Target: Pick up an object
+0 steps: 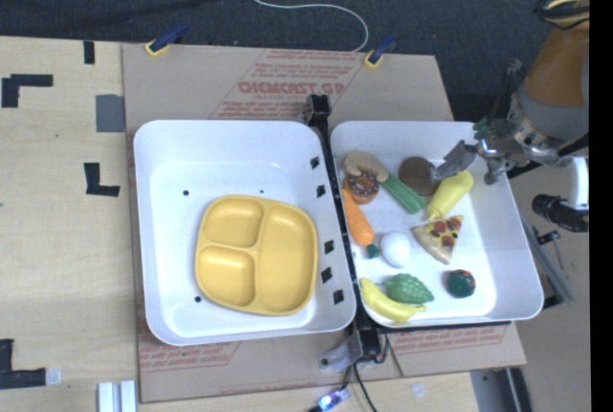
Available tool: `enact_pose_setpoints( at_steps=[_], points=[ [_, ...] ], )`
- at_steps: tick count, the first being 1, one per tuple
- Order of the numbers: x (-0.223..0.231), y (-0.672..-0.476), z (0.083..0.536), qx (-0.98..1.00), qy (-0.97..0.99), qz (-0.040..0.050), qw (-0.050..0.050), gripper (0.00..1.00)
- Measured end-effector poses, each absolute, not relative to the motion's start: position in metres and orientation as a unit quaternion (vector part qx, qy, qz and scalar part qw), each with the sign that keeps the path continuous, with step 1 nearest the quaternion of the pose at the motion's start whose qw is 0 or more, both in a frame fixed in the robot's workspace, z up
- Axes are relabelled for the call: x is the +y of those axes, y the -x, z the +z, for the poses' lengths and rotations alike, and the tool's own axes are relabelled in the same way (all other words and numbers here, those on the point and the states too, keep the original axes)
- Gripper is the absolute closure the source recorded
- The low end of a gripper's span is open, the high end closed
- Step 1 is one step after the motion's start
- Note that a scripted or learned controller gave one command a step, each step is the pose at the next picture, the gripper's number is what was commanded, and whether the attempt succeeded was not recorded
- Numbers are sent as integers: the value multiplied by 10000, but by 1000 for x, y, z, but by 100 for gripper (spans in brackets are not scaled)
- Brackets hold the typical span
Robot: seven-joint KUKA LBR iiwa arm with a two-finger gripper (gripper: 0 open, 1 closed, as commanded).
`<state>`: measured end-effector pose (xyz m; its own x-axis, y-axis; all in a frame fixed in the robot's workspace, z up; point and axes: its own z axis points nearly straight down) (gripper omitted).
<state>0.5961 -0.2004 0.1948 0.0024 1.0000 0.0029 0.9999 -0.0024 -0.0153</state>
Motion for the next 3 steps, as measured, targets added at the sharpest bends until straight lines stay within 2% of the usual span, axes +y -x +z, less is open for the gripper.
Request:
enact_pose_setpoints(
  at_steps=[1, 3],
  points=[
    [-200, -599, 203, -7074, 7068, 7, 6, 0],
    [-205, -593, 88, -7079, 7064, 21, 23, 0]
  ],
)
